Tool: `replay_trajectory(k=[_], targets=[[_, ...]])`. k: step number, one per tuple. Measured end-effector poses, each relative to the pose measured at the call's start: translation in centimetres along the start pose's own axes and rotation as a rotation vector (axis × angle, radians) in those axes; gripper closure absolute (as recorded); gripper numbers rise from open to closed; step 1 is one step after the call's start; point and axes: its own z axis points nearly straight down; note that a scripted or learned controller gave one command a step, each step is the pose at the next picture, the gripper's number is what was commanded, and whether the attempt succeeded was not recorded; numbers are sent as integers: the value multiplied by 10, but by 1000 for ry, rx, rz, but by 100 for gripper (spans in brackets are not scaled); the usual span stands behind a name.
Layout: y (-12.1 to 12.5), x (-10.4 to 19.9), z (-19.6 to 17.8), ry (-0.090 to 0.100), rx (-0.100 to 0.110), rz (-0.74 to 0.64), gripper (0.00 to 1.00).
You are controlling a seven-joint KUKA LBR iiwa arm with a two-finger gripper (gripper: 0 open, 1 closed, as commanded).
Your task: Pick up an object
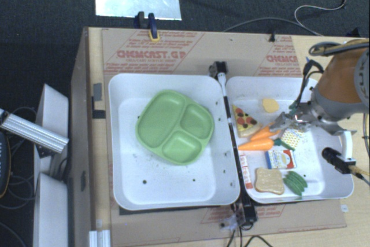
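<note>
Two white bins sit side by side: the left bin (124, 182) holds a green divided plate (175, 126), the right bin (329, 185) toy food. The arm (341, 87) reaches over the right bin. Its gripper (287, 121) hangs low just above the toy carrot (257, 140); whether it grips anything I cannot tell. Nearby lie a pizza slice (244, 120), bread slice (269, 180) and green pea pod (296, 182).

We see two white bins (124, 182) on a tan desk (191, 46) printed with red lettering. The left bin holds a pale green divided plate (175, 126). In the right bin lie an orange carrot (256, 143), a yellow round piece (270, 104), a pizza slice (244, 121) with red and dark spots, a tan bread slice (269, 181), a green pod (296, 182) and a red-and-white carton (280, 158).
</note>
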Motion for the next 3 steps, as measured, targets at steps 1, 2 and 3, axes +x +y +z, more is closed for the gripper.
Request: replay_trajectory(k=[1,2,3], targets=[[98,34,17,3,11,-3,0],[99,33,6,1,9,-5,100],[37,59,-92,2,9,0,100]])
